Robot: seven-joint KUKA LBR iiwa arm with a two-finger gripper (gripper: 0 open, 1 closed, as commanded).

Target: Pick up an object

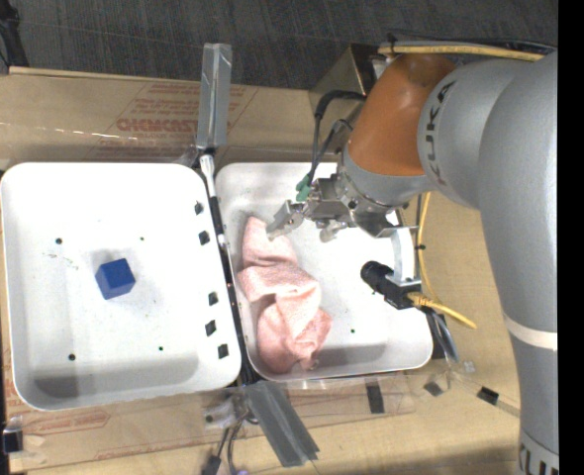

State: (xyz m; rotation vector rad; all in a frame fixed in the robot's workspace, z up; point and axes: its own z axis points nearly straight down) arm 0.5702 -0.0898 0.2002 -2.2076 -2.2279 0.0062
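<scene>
A crumpled pink cloth [280, 297] lies along the left side of the right bin [396, 349]. In the left bin [35, 206] a small blue cube [115, 277] sits a little left of centre. My gripper [308, 222] hangs over the upper middle of the right bin, just beyond the cloth's top right corner. Its two fingers stand spread apart, open, with bare white bin floor between them and nothing held. One fingertip [280, 223] is close to the cloth's upper edge.
The grey arm with its orange band [401, 117] covers the right bin's far right corner. A black fitting [379, 276] with a yellow cable [448, 312] sits over the bin's right side. A grey divider with black clips [213, 265] separates the bins.
</scene>
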